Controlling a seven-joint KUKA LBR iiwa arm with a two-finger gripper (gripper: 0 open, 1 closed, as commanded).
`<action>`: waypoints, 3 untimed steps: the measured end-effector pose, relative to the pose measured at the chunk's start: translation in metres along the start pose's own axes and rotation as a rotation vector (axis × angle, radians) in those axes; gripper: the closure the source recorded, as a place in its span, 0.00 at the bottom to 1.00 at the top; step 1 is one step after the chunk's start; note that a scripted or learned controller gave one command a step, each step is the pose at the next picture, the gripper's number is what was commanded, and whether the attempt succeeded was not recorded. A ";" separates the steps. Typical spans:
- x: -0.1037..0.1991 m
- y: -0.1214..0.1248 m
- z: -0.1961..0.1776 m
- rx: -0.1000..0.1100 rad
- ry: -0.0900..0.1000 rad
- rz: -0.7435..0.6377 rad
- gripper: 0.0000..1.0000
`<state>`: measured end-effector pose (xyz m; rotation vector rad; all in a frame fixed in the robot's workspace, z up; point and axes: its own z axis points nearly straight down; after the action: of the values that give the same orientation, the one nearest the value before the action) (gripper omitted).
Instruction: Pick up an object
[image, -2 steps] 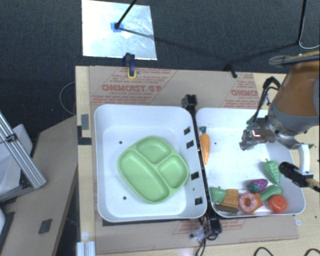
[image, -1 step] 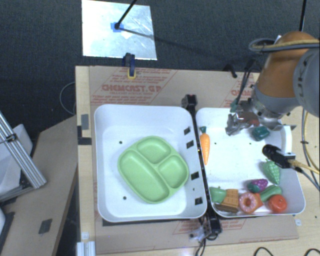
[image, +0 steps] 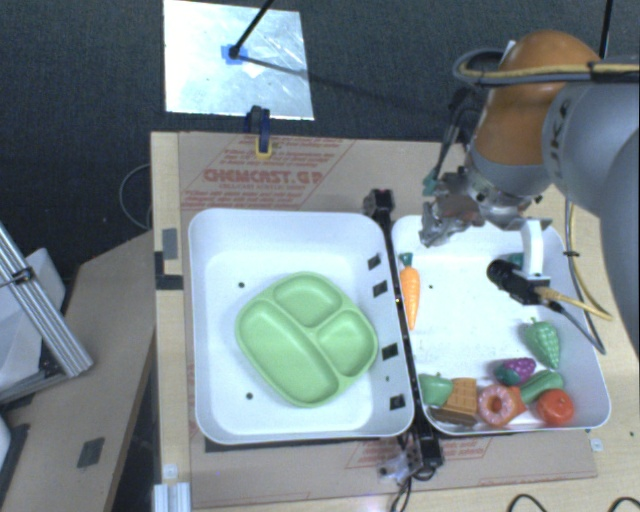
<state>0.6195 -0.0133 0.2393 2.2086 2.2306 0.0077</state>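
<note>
Bench setup, two bins side by side

The bench (image: 165, 330) has a printed cardboard sheet (image: 270, 175) on top, and both white bins sit on that, touching along a black hinge strip. The right bin (image: 455, 300) is right under the gripper (image: 437, 232); the left bin (image: 215, 300) lies off to the fingers' left. A small yellow and blue clamp (image: 261, 132) sits at the cardboard's far edge.

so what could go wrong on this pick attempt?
1. The gripper sits at the right bin's far corner, apart from any item; closing here likely grabs nothing.
2. The carrot lies against the divider wall, leaving little finger room.
3. The toys at the near edge are packed together; the donut could drag neighbours.
</note>
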 end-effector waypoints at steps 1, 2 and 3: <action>0.023 0.026 0.025 0.002 -0.002 0.003 1.00; 0.020 0.028 0.023 0.002 -0.002 0.004 1.00; 0.026 0.031 0.013 0.002 -0.002 0.003 1.00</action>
<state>0.6501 0.0133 0.2261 2.2125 2.2271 0.0032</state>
